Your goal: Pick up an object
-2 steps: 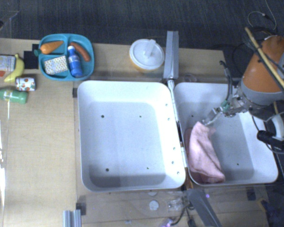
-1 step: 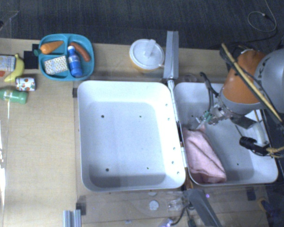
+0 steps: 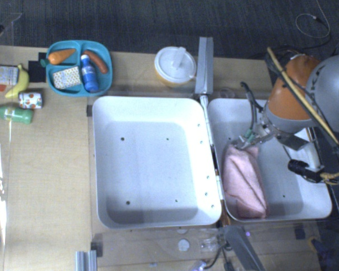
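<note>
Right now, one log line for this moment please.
arm: over right bin | gripper: at pink cloth top edge | grasp: unconfirmed | left bin: untouched

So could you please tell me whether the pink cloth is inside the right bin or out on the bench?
Inside: the pink cloth lies bunched along the right bin's left wall.

You get no readable text here. The carton at far left has red and white print, too small to make out. The can beside it shows a pattern of dots, no letters you can read. The blue bottle in the tray has a pale label, blurred. The lidded cup and both bins carry no legible marks, brands or numbers.
</note>
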`<state>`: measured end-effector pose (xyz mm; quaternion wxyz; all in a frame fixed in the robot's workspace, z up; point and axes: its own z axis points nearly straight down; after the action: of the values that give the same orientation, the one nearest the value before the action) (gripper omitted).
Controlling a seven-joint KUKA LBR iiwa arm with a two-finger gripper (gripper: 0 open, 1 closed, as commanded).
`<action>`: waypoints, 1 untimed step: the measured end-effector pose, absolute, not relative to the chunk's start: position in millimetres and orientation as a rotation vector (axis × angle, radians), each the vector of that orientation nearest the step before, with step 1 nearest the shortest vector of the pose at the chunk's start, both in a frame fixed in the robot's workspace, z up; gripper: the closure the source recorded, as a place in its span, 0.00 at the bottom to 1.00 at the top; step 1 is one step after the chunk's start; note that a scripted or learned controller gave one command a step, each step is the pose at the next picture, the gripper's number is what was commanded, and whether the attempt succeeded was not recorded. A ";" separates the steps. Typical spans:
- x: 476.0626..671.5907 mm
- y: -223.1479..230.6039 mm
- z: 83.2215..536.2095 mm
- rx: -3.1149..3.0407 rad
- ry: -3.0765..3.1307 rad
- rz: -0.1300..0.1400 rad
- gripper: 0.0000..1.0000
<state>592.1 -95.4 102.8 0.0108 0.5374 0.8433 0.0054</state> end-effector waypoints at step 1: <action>592.0 -95.4 102.7 1.676 2.631 0.017 0.00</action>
<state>592.0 -95.4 102.7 0.0108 0.5373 0.8433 0.0053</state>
